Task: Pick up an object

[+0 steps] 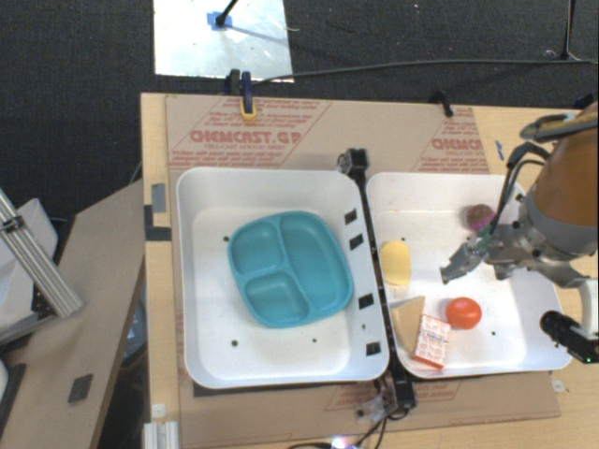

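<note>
The gripper (456,267) hangs over the middle of the right bin (524,349), lower right of the frame, its dark tip pointing toward frame left and slightly down. Nothing lies between the fingers; whether they stand wide or narrow I cannot tell, since the tip reads as one dark blurred shape.

The nearest candidate is the red tomato-like ball (463,312), which lies just below the tip in the frame and a touch to its right, apart from it. Being round, it has no long axis to line up with, so my judgement is that the coming move turns on a short shift toward the lower edge of the frame, then a descent.

Other choices sit around it. A yellow oblong piece (396,263) lies to the left of the tip, close to the divider between the bins, its long axis running up and down the frame. A tan wedge (406,321) and a red-and-white packet (432,340) lie at lower left of the tip, the packet just beside the ball. A small purple object (479,217) sits above the tip, near the arm's cables.

The left bin (201,251) holds a teal divided plate (291,267), well apart from the gripper.
</note>
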Action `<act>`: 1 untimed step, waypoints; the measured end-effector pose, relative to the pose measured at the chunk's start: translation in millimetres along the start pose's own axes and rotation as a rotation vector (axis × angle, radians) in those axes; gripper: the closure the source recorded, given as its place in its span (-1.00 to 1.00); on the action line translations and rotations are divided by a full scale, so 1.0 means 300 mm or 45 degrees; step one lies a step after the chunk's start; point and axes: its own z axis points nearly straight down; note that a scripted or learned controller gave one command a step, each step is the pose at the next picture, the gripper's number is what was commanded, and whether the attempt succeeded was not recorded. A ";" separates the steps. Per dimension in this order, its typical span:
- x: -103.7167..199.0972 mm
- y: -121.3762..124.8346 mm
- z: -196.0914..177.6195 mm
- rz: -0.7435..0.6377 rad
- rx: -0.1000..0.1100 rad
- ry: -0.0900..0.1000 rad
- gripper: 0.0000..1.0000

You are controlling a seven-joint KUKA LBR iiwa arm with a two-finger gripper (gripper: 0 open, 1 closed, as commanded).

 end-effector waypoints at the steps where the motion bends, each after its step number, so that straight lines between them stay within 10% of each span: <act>1: 0.000 0.006 -0.013 -0.003 -0.010 -0.001 -1.00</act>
